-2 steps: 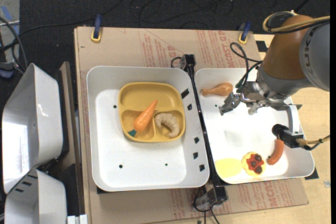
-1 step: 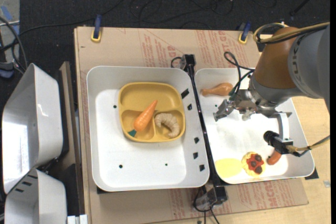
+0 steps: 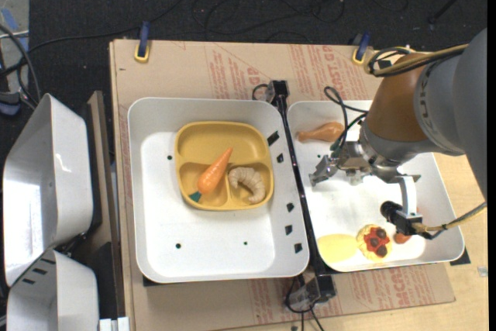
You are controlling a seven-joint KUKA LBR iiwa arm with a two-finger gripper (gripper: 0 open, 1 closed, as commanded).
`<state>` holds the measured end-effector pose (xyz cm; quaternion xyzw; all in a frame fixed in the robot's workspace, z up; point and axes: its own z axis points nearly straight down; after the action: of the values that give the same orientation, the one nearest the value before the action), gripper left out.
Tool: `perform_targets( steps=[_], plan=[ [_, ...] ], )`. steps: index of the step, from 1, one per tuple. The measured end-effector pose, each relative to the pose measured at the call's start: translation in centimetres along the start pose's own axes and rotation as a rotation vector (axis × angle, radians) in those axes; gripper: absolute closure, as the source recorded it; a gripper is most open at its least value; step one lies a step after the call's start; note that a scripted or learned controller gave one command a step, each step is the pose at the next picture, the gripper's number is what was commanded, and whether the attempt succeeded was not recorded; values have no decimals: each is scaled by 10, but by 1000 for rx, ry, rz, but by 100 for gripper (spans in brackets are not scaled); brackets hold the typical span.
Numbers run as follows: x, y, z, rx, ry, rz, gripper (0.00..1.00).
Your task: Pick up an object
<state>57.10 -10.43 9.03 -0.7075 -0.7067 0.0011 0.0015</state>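
The gripper is seen low over the right bin, reached in from the right; whether it is open or closed cannot be told, and nothing is seen held. Just above it a toy chicken drumstick is found lying on the bin floor. Below and to its right, a yellow disc and a small pizza slice (dark-topped) are placed. Left of the gripper, in the left bin, a yellow divided plate is set, bearing a carrot and a shrimp.

Yellow divided plate in left bin with carrot and shrimp, hand over right bin
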Motion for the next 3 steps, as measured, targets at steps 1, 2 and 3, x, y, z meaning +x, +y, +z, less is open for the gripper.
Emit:
perform_targets(
  steps=[1, 2, 3],
  plan=[
    [0, 1, -12, -4, -1, 1, 100],
    [5, 11, -66, -9, -1, -5, 100],
    [8, 10, -130, -11, -2, -5, 100]
  ],
)
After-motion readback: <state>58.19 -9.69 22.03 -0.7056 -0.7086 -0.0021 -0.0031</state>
